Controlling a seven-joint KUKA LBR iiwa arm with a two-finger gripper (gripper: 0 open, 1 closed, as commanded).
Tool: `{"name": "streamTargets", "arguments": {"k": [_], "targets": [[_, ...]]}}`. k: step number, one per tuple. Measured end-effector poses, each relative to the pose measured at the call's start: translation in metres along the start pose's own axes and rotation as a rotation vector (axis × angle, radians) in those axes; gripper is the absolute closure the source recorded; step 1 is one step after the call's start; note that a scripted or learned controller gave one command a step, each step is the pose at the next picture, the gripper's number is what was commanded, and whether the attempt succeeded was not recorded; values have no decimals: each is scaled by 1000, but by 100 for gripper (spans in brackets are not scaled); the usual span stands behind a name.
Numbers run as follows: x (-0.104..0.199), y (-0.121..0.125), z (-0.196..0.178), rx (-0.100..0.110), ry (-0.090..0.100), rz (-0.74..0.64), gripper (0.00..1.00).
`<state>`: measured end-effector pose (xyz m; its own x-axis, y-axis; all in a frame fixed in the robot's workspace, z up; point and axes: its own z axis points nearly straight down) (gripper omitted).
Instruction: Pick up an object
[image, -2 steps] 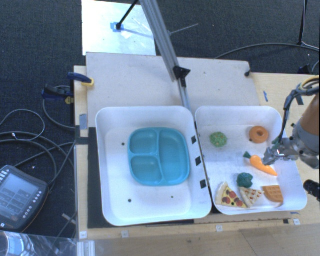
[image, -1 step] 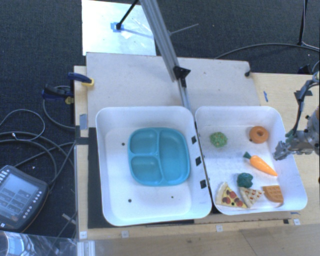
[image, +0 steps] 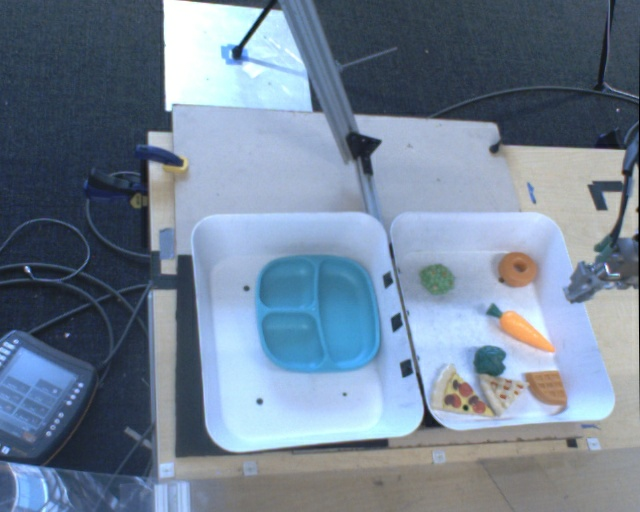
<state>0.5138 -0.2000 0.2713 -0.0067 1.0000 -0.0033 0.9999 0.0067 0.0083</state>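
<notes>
arm comes in from the right edge, gripper (image: 588, 284) hanging just outside the right rim of the right bin (image: 575, 262), level with the donut; cannot tell its state, too small and blurry. nothing seen in its grasp. right bin holds: orange donut (image: 518, 269) far right, green bumpy ball (image: 437, 279) far left, carrot (image: 522, 329) in the middle lying slantwise with green top pointing far-left, dark green broccoli (image: 489, 359) just near of it, pizza slice (image: 460, 391) near left, cracker wedge (image: 501, 392) beside it, brown waffle piece (image: 547, 387) near right. left bin (image: 225, 390) holds a blue divided plate (image: 318, 312), three compartments
</notes>
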Motion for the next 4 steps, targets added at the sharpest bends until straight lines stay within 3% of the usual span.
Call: {"name": "streamTargets", "arguments": {"k": [1,3,4], "targets": [[54,-2,0,6,5,-4,100],[163,15,27,7,6,-4,100],[226,22,24,6,6,-6,100]]}}
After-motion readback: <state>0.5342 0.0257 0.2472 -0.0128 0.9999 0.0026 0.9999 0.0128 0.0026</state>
